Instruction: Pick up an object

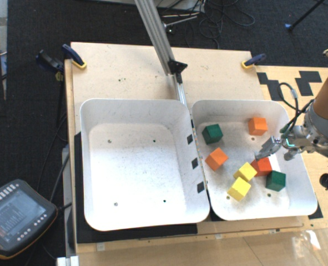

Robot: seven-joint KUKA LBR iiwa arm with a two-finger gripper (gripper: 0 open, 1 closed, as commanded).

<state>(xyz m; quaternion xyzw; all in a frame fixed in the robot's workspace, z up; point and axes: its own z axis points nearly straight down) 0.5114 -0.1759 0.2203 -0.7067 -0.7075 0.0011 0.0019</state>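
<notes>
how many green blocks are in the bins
2, both in the right bin: one green block near its upper left, the other green block at lower right beside the red block. Others could hide under the gripper.

I see a bright, evenly lit overhead shot. The two shallow white plastic bins (136,165) look nearly washed out, with soft shadows under their rims toward six o'clock. Focus is fairly sharp; the dark floor (25,26) toward nine o'clock loses detail.

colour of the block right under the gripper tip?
Red block, seen in the camera view, below the gripper.
</notes>
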